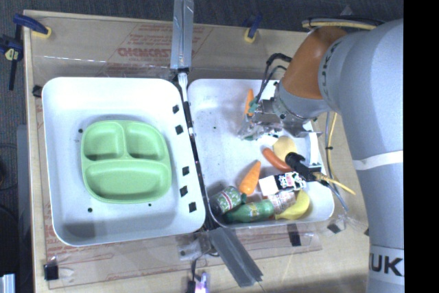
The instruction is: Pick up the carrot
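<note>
An orange carrot (pixel 250 177) lies in the right bin (pixel 214 106), low in the middle, tilted with its thick end up and to the right. A redder orange piece (pixel 276 160) rests just right of it. My gripper (pixel 255 123) hangs low over the upper middle of this bin, above and apart from the carrot. A slim orange sliver (pixel 249 101) shows at the gripper's upper left edge; I cannot tell what it is. The grey arm with its orange band (pixel 309 72) comes in from the right.
The left bin (pixel 62 92) holds a green divided plate (pixel 125 160). The right bin's lower edge is crowded: a can (pixel 228 200), a green item (pixel 250 211), a banana (pixel 297 206), a dark labelled bottle (pixel 288 182) and a pale yellow fruit (pixel 285 145).
</note>
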`<state>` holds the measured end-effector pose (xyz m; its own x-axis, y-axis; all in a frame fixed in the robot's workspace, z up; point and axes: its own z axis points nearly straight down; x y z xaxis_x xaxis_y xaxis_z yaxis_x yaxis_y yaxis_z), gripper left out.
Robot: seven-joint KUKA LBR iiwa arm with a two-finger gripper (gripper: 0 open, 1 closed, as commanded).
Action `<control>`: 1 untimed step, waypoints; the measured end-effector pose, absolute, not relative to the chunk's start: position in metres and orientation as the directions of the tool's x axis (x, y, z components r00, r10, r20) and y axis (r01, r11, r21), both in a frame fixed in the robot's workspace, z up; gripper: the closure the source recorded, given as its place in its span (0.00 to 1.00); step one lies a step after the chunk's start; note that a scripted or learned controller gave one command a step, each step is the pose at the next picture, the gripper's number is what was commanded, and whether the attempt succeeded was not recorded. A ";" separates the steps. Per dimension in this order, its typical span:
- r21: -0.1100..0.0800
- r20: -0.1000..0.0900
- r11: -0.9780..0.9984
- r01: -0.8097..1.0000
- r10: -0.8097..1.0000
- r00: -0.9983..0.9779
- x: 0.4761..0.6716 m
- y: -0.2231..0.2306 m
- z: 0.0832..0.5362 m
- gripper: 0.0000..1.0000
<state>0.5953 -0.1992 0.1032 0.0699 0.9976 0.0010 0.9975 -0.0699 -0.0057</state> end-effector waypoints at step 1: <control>-0.003 -0.001 -0.275 0.961 0.961 0.275 0.557 -0.170 0.197 1.00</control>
